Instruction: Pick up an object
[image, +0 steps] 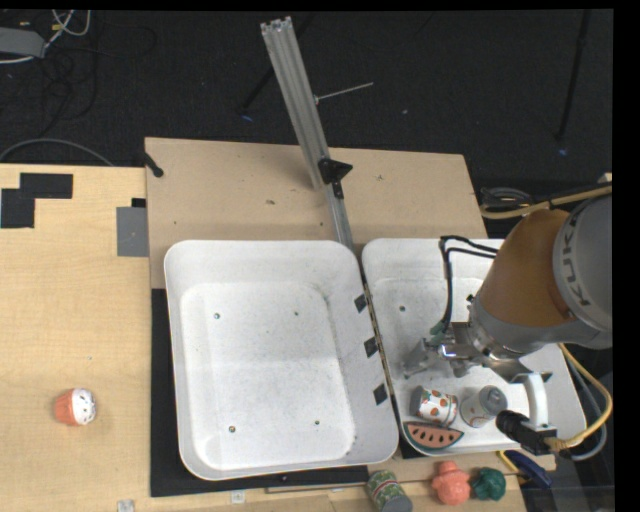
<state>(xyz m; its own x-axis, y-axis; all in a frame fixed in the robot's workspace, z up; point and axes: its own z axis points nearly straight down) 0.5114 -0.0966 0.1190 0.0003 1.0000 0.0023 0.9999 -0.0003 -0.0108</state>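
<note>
Jaws (432, 352) sit low in the right bin (405, 285), roughly mid-bin, pointing left – can't tell if they're spread or closed, and nothing visible between them. Just near of them, at the bin's near edge: a small white cup with red pattern (436, 406), a grey round piece (487, 402) just right of it, and a watermelon slice (434, 436) lying on the near rim. Arm (545, 285) comes in from the right, orange band above the wrist, covering most of the bin's right half. Left bin (200, 265) is beside it, sharing the divider. On the counter near the right bin – a dark can (386, 490), a pink toy (451, 482), a green toy (489, 484). Far left on the counter, an orange-white ball (75, 407).
</note>
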